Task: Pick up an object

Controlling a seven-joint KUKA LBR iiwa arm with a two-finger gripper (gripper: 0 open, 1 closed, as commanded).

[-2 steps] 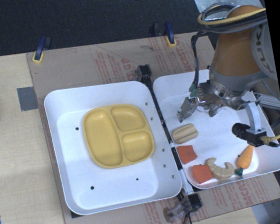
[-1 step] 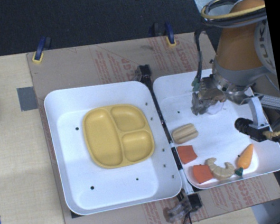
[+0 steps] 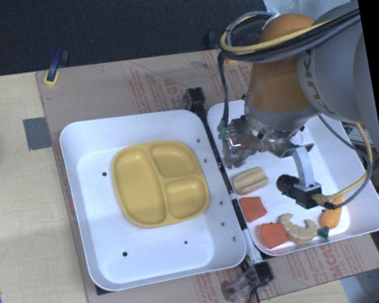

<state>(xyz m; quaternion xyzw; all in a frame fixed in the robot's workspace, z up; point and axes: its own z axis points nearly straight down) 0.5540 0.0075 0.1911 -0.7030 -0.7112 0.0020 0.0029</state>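
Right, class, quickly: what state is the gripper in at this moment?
Gripper: cannot be told; it sits low over the right bin, just above the tan block.

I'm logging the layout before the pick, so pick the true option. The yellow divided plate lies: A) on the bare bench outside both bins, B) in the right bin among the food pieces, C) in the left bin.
C: the yellow divided plate sits flat in the left bin, while the food pieces, such as the tan bread roll, lie in the right bin.
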